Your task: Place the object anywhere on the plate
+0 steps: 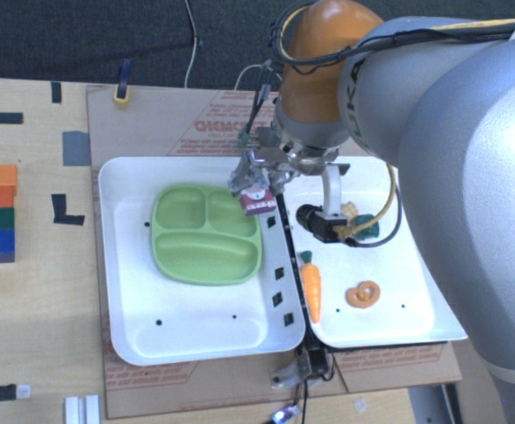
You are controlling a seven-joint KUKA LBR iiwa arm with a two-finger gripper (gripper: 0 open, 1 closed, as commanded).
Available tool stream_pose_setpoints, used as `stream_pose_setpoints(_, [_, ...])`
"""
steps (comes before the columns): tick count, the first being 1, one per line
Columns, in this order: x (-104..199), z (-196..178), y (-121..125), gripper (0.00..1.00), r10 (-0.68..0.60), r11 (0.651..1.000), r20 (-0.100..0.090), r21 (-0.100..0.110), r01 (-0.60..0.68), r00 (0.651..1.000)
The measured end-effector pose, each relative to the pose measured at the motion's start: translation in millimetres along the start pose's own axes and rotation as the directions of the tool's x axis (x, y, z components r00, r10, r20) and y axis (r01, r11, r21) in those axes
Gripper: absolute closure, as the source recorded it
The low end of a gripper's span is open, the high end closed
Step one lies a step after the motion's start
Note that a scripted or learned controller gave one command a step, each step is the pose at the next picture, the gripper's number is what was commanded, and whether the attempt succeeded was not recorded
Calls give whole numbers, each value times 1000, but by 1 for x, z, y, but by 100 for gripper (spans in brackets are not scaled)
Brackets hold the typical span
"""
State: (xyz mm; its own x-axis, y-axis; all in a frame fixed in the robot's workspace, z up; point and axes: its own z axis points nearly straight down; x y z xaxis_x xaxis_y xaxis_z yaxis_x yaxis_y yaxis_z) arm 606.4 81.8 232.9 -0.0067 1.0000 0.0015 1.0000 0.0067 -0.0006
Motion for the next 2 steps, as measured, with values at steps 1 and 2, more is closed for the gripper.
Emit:
stream_pose_setpoints(1, [54,-3,21,100,0,1000,0,0,0,1000])
stream_pose_setpoints(2, [102,10,22,100,1,1000,1,2,-1,1000])
